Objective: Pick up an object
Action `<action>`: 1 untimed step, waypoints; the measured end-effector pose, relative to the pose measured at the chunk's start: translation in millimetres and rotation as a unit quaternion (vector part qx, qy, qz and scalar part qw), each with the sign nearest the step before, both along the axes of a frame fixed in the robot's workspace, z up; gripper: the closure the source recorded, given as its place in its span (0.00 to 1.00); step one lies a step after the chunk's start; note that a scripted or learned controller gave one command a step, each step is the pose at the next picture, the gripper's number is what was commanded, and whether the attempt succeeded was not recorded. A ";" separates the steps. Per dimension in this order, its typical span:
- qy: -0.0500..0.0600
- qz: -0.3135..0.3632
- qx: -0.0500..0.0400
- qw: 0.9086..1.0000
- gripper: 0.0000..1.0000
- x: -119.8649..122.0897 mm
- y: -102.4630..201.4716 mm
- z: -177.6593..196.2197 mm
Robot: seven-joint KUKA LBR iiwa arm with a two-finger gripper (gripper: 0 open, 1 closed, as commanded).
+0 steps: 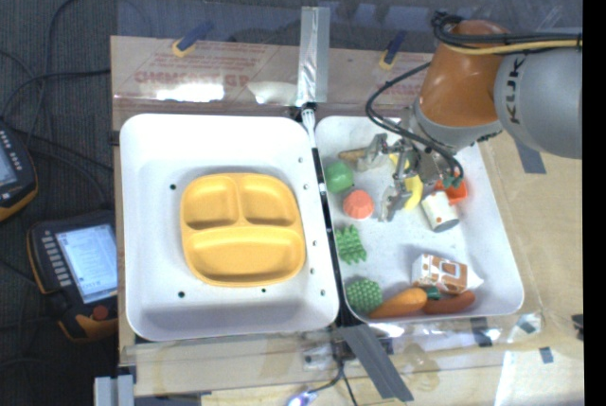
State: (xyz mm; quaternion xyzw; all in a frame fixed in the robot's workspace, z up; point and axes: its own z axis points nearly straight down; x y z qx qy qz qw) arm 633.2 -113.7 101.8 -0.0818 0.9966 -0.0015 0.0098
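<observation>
Nearest the camera, along the front wall of the right bin (502, 286), an orange carrot (400, 303) lies on its side, touching a bumpy green ball (363, 291) at its left end and a reddish-brown piece (453, 302) at its right. Just behind these sits a small white and orange carton (442, 273), tilted. Farther in, by the bin's left wall, a spiky green piece (351, 244) lies apart from the rest.

In the left bin (142, 234), a yellow divided tray (243, 226) lies flat in the middle, with three compartments facing up.

Beyond the spiky piece, a pink-orange round piece (357, 203) rests on the bin floor, just left of the end effector (401, 193). Behind it and a little farther left lies a green round fruit (338, 175). The end effector hangs low over the far half of the right bin, its metal parts pointing down and left; a yellow item shows among them, but I cannot tell whether the tool is released or clenched, nor whether anything is grasped. Just to its right lie a white cylinder (441, 210) and a small orange-red piece (455, 190), close beside it.

Above, the arm's orange band (456, 82) and grey link (544, 101) reach in from the right. Farthest back, the table (208, 68) carries clear plastic sheeting and tape.
</observation>
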 end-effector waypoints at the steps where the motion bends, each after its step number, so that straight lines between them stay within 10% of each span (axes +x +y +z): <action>1: 0.008 0.039 -0.001 0.999 0.00 -7.0 -15.7 -1.5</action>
